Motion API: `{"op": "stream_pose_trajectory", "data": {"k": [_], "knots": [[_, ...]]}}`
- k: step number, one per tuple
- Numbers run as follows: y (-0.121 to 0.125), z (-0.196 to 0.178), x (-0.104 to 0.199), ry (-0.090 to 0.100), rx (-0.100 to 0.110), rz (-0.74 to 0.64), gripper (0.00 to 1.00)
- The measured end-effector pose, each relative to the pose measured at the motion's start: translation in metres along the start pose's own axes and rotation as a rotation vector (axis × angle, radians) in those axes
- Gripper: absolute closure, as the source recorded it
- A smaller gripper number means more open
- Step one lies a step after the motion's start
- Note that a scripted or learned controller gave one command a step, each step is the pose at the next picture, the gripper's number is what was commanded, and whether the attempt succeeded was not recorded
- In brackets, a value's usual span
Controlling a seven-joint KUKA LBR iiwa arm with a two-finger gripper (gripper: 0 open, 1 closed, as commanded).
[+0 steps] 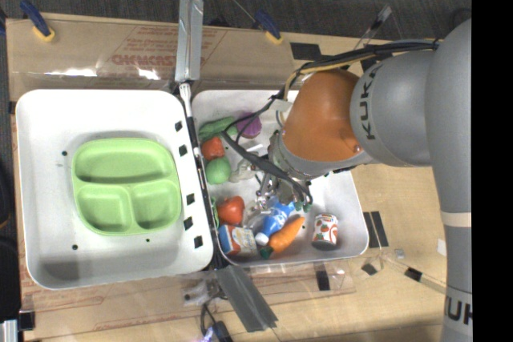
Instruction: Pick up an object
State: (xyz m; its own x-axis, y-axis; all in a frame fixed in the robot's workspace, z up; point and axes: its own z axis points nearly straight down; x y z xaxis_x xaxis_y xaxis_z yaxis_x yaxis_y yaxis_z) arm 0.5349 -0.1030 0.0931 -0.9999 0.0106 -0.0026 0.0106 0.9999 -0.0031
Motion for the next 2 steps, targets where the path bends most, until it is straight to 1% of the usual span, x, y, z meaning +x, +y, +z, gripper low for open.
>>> {"op": "stream_pose_trajectory", "data": {"k": [1,2], "knots": [[0.003,-0.010,-0.001,-0.001,-0.001,-0.010,1.00],[-0.036,-0.011,0.027,-0.008,0.000,-0.451,1.00]]}}
